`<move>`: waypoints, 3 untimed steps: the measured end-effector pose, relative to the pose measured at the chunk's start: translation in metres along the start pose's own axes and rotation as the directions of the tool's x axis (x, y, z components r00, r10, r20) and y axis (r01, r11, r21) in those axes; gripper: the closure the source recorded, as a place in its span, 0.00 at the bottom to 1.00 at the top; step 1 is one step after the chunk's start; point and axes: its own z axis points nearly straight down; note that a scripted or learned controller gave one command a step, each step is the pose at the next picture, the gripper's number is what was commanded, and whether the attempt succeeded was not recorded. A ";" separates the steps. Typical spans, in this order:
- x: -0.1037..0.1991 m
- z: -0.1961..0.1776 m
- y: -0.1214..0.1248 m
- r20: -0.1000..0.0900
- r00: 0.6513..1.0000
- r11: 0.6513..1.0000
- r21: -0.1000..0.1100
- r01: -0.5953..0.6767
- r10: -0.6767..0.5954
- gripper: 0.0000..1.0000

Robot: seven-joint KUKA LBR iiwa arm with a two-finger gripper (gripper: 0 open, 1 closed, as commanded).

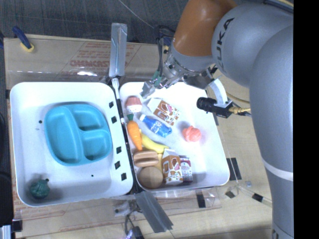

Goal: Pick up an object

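Where the claw point(149, 87) hangs, jaws perhaps closed, I cannot tell, carrot point(133, 135) long axis running near-far.

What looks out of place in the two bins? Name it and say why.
The small dark green toy lies alone in the left bin's near corner, outside the blue divided tray, while every other toy is crowded in the right bin.

Grey arm point(259, 49) entered from the right, orange band point(199, 21) seen above the wrist, gripper point(149, 87) angled down-left, positioned over the far edge of the right bin point(219, 158), nothing seen held.
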 end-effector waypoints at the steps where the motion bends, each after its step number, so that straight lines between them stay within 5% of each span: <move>1: -0.001 0.005 -0.003 -0.004 1.000 1.000 0.009 -0.004 0.004 0.00; 2: -0.046 0.129 -0.075 -0.009 1.000 1.000 0.019 0.021 -0.021 0.00; 3: -0.081 0.151 -0.069 0.009 0.996 0.996 -0.005 0.086 -0.086 0.00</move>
